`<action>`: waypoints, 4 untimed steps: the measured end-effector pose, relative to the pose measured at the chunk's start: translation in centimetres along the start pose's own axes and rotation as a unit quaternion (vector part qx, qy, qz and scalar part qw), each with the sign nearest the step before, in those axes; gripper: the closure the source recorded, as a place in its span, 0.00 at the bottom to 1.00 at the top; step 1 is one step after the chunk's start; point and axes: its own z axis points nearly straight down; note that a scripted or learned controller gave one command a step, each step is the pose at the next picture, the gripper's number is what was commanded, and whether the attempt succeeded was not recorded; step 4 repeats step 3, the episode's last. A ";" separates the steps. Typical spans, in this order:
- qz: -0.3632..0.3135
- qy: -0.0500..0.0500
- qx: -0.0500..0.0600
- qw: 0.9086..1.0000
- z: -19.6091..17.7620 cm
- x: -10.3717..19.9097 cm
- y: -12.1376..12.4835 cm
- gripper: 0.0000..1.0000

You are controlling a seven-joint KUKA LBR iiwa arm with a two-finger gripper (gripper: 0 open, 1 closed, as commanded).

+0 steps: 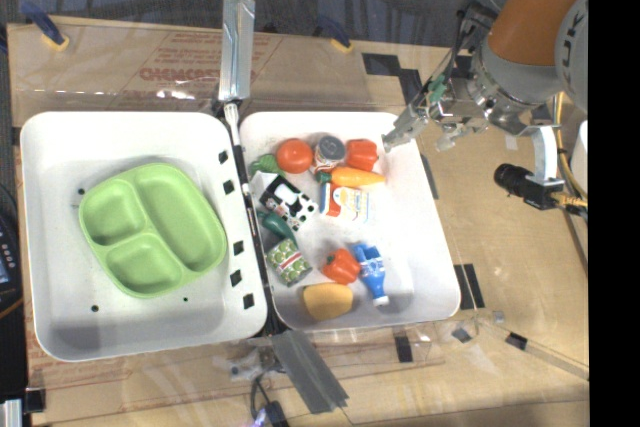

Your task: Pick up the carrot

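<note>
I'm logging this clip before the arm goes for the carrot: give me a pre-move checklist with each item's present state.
1. Carrot in sight, lying in the right bin: ok.
2. Top of the carrot uncovered: ok.
3. Room beside the carrot: not ok; the red pepper and the carton crowd it.
4. Gripper above the carrot: not ok; it sits at the bin's upper right rim, off to the side.
5. Gripper free of any load: ok, nothing seen in it.
6. Jaws wide enough for the carrot: cannot tell.
</note>
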 end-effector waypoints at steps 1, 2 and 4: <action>-0.122 0.000 0.000 0.992 5.9 -1.2 3.9 0.00; -0.168 -0.001 -0.002 0.986 4.3 -1.2 3.6 0.00; -0.186 -0.001 -0.001 0.982 6.8 -0.9 6.7 0.00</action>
